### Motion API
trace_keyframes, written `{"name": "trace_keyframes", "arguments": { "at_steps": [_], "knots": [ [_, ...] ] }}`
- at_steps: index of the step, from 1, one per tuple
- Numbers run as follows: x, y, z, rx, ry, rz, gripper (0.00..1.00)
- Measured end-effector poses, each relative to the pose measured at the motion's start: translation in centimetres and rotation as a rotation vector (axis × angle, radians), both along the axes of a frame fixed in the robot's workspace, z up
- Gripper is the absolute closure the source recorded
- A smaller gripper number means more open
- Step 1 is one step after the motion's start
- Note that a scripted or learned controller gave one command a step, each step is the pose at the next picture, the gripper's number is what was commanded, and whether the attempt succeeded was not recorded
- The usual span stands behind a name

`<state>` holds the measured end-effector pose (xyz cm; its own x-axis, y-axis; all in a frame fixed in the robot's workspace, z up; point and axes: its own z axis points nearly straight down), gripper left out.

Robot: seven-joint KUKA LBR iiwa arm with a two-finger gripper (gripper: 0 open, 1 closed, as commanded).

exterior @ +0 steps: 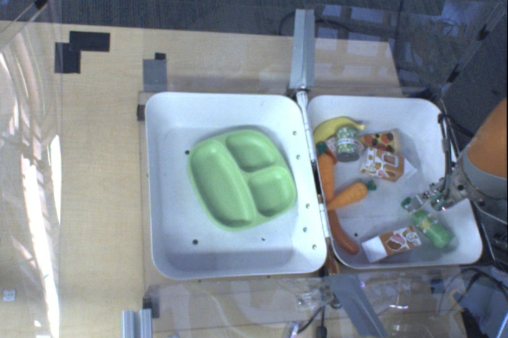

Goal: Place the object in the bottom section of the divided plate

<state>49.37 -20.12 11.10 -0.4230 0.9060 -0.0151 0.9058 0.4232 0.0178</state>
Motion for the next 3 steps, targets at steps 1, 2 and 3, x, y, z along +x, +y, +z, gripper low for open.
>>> {"name": "trace_keyframes", "arguments": {
  "at_steps": [1,2,3],
  "knots": [
    [-0.5,-0.5,5.8,0.001,0.015,0.196,1.0],
    [-0.2,-0.5,-2.1,-0.007,0.01,0.535,1.0],
    [-0.1,-0.5,-2.1,-0.013,0.008,0.66,1.0]
  ]
}}
